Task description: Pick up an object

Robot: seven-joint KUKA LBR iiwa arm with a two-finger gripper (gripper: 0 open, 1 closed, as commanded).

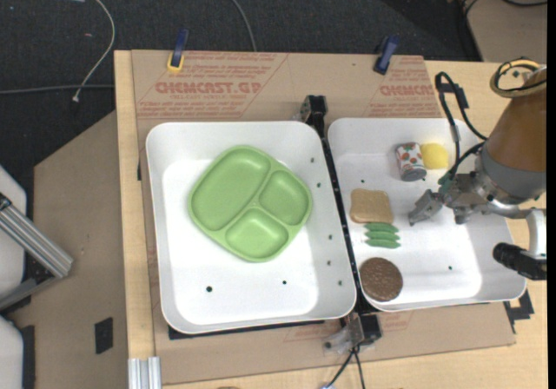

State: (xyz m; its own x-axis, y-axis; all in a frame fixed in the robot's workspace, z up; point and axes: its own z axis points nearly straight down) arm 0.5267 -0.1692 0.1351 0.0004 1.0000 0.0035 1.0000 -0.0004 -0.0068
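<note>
Toy food sits scattered in the right bin [486, 283], all of it to the left of the claw [427, 207] as the camera sees it. Nearest is a tan slice of toy bread [371, 204], just left of the fingertips and apart from them. Below the bread lies a green pea pod [381, 235], and lower still, near the bin's front rim, a round brown cookie or patty [380, 279]. Up from the claw stand a small can [409, 161] and a yellow lemon-like piece [433, 154], touching or nearly touching each other.

I can see the claw low over the white floor of the bin, its dark fingers pointing left, with bare white showing around them and nothing gripped. Whether the fingers are apart or together I cannot tell from here. Behind it, to the right, the grey wrist rises into the orange band [521, 135], with black cables looping above.

Far left of the claw, in the other bin [174, 283], rests a light green divided plate [250, 201] with three compartments.
</note>
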